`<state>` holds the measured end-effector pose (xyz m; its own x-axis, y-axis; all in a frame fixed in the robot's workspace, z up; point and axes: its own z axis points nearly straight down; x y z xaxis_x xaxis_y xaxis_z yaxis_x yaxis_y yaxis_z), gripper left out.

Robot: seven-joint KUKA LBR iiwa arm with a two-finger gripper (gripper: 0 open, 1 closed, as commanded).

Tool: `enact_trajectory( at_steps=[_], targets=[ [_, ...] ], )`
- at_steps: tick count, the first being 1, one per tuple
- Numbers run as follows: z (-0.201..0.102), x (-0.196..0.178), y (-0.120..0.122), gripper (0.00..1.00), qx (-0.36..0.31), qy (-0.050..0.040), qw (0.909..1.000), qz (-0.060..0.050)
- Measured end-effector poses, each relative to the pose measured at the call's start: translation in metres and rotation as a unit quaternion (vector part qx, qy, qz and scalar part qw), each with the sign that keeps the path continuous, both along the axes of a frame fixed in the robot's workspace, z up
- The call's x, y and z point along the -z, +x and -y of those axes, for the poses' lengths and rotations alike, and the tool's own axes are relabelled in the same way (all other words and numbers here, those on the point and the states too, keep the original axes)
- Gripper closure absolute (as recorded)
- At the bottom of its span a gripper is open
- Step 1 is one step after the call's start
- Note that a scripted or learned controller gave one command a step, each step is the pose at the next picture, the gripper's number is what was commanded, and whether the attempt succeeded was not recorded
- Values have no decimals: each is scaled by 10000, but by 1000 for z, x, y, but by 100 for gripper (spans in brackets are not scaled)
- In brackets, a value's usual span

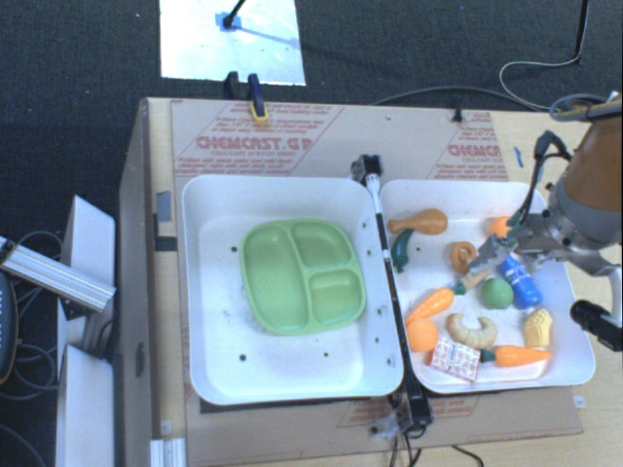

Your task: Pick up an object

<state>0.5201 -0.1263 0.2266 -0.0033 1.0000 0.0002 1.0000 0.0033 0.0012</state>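
Right now our end effector [496, 253] hangs low over the right bin [574, 358] at the right of the frame, among toy food: a blue bottle [523, 287] and a green ball [496, 293] just below it, an orange ring [462, 255] to its left, a carrot [429, 305] further down; we cannot tell whether it is open or closed, and nothing shows between its tips. To pick cleanly, we judge it best to centre over one piece that stands apart from its neighbours, perhaps the drumstick [421, 224], and come straight down. The left bin [209, 280] holds a green tray [302, 275].
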Motion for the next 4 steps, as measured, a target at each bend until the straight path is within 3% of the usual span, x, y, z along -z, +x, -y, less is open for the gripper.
enact_trajectory(
  at_steps=[1, 2, 3, 4],
  targets=[
    [13, 84, 51, 0, 4, -2, 10000, -8],
    [-6, 143, 55, 0, -2, 0, 10000, -6],
    [-5, 130, 57, 100, -3, -15, 10000, 35],
    [-71, 28, 67, 100, -9, 3, 10000, 18]
  ],
)
